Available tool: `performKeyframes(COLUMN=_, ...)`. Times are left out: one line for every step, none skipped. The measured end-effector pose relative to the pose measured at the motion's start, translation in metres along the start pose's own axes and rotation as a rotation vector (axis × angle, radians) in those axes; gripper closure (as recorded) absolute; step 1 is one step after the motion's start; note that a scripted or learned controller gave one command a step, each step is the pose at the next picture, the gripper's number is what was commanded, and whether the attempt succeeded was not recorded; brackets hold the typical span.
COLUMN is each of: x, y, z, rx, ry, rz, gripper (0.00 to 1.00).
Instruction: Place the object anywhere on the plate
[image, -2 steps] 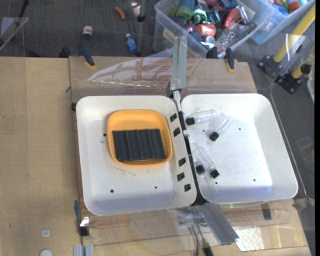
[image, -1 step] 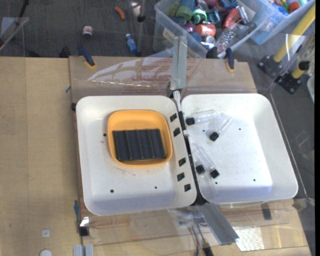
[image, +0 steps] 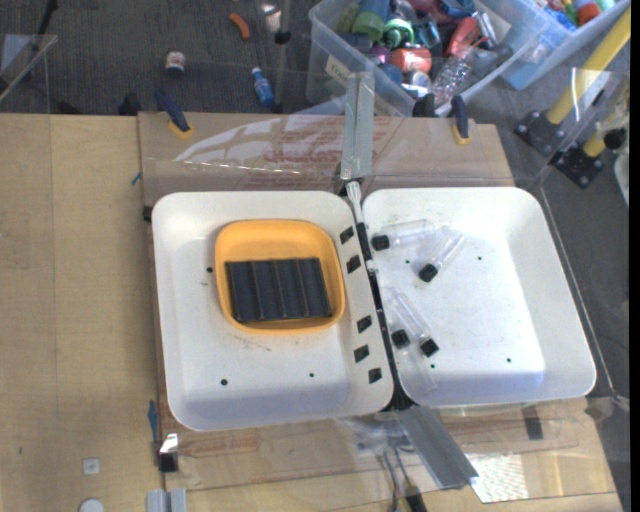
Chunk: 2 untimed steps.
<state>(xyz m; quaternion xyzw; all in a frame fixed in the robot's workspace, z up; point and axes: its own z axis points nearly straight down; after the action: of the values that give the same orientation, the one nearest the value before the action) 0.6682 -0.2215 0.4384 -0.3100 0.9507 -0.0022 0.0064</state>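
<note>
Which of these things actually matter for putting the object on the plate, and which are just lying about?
Job:
- orange rounded-square plate
- dark ribbed rectangular block lying on it
- left white bin

Lying about:
- clear plastic tubes with black caps, right white bin
- clear toy-filled box behind

Taking the orange-yellow plate (image: 280, 238) as your landmark: on it you see a black ribbed object (image: 278, 290), its surface marked by parallel grooves. The bin (image: 190, 300) around the plate is white, dotted with a few small black specks. To the plate's right, you see a second white bin (image: 510, 290) holding clear tubes with black caps (image: 428, 271). Between the bins, a row of black tabs (image: 358, 295) runs along the divider. Left of the plate, the bench (image: 70, 300) is pale tan.
</note>
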Motion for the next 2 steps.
performKeyframes(x=0.0002, y=-0.0001, z=0.0003, rx=-0.001, ry=-0.001, rz=-0.399, gripper=1.00)
performKeyframes(x=0.0000, y=0.0001, z=0.0004, rx=-0.002, ry=-0.001, rz=-0.582, gripper=1.00)
